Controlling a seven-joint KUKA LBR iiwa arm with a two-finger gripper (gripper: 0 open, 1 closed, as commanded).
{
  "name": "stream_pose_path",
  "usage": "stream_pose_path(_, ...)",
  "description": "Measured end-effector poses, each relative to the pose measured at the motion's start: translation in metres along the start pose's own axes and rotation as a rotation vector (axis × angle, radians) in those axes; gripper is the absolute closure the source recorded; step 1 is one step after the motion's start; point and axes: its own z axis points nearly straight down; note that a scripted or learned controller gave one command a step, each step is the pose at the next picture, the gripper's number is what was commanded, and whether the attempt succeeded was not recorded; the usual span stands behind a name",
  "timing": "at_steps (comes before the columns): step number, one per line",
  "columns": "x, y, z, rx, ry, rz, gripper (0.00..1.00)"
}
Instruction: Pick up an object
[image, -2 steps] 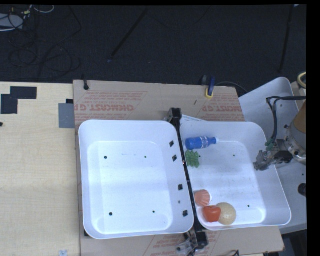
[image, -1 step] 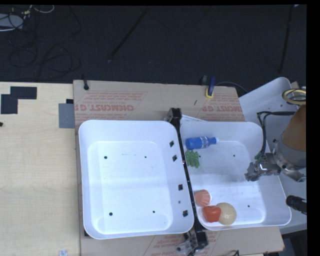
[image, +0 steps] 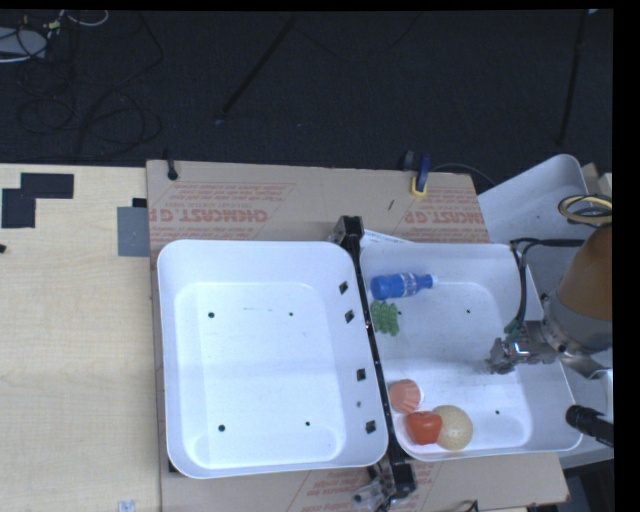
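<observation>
Arm (image: 585, 290) comes in from the right edge of the frame, orange band showing above the wrist. Gripper (image: 503, 357) sits low over the right bin (image: 480, 300), right of center, over bare floor. Can't tell if it's released or clenched; nothing visible in it.

Objects are all in the right bin, well apart from the gripper:
- blue bottle (image: 401, 285) lying on its side, upper left of the bin
- green clump (image: 385, 318) just below the bottle, near the divider
- orange ball (image: 404, 395) lower left of the bin
- red piece (image: 423, 427) just below it, touching the cream ball (image: 453, 426) at the bin's lower edge

Left bin (image: 260, 350) sits in the middle of the frame, side by side with the right one. Both rest on cardboard (image: 250, 205) on the counter (image: 70, 350). Yellow-and-blue clamp (image: 421, 178) at the cardboard's top edge.
</observation>
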Motion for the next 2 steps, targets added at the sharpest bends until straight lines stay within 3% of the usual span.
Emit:
stream_pose_path(1,-0.001,0.000,-0.001,-0.002,-0.001,0.003,0.00)
stream_pose_path(2,-0.002,0.050,-0.082,-0.013,-0.005,-0.003,0.00)
